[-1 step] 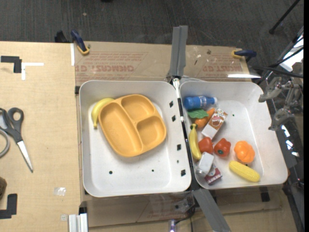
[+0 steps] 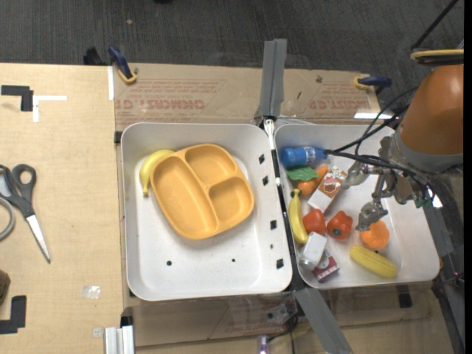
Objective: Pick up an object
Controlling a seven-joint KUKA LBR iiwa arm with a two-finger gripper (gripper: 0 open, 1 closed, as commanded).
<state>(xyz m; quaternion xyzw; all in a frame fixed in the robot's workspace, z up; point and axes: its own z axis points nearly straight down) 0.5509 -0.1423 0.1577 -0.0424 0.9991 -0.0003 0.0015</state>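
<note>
Nearest the camera, an ear of yellow corn (image 2: 373, 262) was seen lying at the near edge of the right bin (image 2: 417, 270), with a dark red packet (image 2: 325, 271) and a white block (image 2: 314, 247) to the left of the corn along the same edge. Just beyond the corn, an orange fruit (image 2: 376, 235) was found, and to its left 2 red pieces (image 2: 327, 223) lay side by side. A yellow banana (image 2: 296, 217) was laid along the bin's left wall, left of the red pieces. The gripper (image 2: 368, 195) was poised just above the orange fruit, its 2 fingers spread apart with nothing between them. Beyond it, a white carton (image 2: 330, 185), a green piece (image 2: 301, 174) and a blue bottle (image 2: 301, 155) were gathered near the far left corner. In the left bin (image 2: 193, 271), a yellow divided plate (image 2: 203, 190) was set, with a second banana (image 2: 150, 168) touching its far left rim.
</note>
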